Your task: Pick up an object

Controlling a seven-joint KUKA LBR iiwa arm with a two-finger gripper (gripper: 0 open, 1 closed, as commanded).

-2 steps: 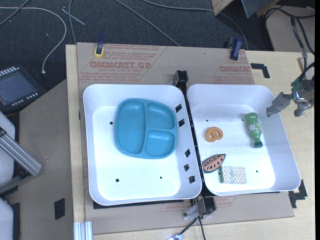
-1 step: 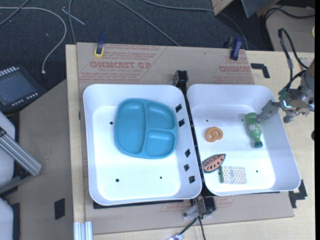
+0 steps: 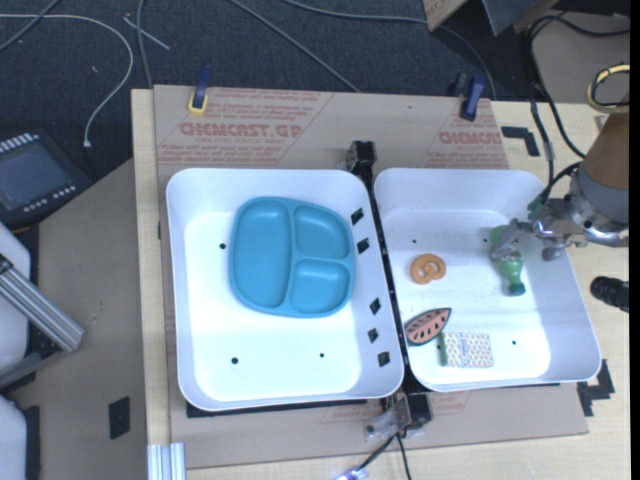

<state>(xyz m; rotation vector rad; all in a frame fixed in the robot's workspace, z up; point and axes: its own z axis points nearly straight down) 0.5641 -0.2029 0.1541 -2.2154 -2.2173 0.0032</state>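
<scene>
While the blue plate (image 3: 292, 256) fills the left bin (image 3: 195, 298), I work the right bin (image 3: 560, 353). My gripper (image 3: 512, 251) hangs over the green toy (image 3: 511, 273); I cannot tell its opening. I should descend straight, centred.

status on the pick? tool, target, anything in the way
Tool low in right bin, over a green object; grasp unconfirmed. Orange spiral piece, leaf-shaped piece, patterned square lie apart. Blue divided plate in left bin.
</scene>
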